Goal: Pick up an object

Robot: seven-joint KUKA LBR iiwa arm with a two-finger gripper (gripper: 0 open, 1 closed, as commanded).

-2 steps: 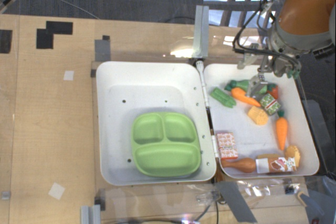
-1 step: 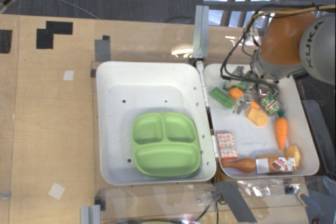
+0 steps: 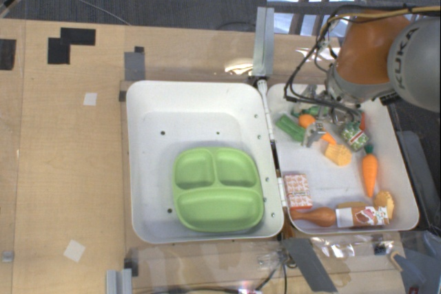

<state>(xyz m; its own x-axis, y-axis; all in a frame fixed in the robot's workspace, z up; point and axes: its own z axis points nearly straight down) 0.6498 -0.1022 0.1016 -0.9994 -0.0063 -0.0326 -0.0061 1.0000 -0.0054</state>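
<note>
The claw (image 3: 318, 129) is being held low at the back of the right bin (image 3: 406, 206), its grip too hidden to tell, with the yellow cheese wedge (image 3: 337, 155) lying just in front of it.

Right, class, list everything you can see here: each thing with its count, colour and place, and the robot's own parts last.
Bins: two, white, side by side on the bench.
Tray: one, green, three compartments, in the left bin.
Carrot: one, orange, right bin, right side.
Cheese: one, yellow, right bin, middle.
Box: one, red and white, right bin, left edge.
Bottle: one, brown with red label, right bin, front.
Green piece: one, right bin, upper left.
Arm: one, grey with orange band, over the right bin.
</note>
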